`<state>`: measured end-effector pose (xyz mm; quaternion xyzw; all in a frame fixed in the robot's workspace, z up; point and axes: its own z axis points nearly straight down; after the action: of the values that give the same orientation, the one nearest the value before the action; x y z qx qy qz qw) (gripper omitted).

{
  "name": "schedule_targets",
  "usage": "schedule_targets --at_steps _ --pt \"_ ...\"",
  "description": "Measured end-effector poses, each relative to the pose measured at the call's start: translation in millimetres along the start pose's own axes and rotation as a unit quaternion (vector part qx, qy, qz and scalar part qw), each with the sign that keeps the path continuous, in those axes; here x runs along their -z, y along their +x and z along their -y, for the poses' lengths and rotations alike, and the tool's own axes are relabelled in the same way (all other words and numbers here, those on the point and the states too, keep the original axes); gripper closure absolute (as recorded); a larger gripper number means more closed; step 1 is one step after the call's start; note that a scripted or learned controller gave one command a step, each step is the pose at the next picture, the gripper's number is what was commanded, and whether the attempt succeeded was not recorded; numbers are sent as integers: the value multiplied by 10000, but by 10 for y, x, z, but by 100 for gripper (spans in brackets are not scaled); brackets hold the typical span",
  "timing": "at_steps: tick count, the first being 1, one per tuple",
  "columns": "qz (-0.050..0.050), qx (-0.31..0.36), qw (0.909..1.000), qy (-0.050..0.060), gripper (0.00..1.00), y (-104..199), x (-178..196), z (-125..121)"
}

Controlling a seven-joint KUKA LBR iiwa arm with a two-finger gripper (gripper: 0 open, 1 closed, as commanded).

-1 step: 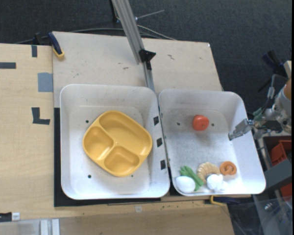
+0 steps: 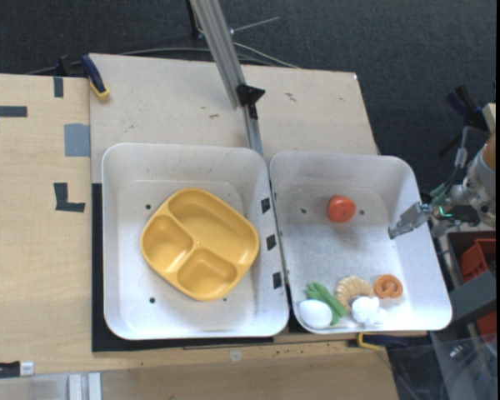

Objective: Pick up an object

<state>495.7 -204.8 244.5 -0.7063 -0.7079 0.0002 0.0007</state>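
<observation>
tool: tool (image 2: 410, 220) sits at the right bin's (image 2: 317, 169) right wall, above the rim; can't tell if it's wide or narrow, and nothing is seen in it
step: my read, approach not yet started; no object grasped
targets: all in the right bin. red round piece (image 2: 342, 209) alone mid-bin, upper half; cluster at the front edge: white egg-shaped piece (image 2: 316, 313), green leafy piece (image 2: 323, 294), tan ridged piece (image 2: 352, 288), second white piece (image 2: 366, 309), orange ring (image 2: 388, 287)
best pick: red piece, judged. It stands well apart from everything, so there's free room on all sides
how: centre over it, come straight down, close across the widest part; it's round, so off-centre contact will likely roll it away
avoid: front cluster; pieces touch or overlap and sit near the wall
left bin: yellow divided plate (image 2: 200, 242), three compartments, smooth glossy plastic, rounded corners
bins: white, shallow, speckled floors
desk: desk (image 2: 33, 248) is pale wood-grain with grey tape marks
</observation>
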Motion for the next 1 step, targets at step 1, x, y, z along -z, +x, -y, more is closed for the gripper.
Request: schedule_targets --at_steps 1 --pt "-4 -4 10000 27 0 -6 -575 -84"
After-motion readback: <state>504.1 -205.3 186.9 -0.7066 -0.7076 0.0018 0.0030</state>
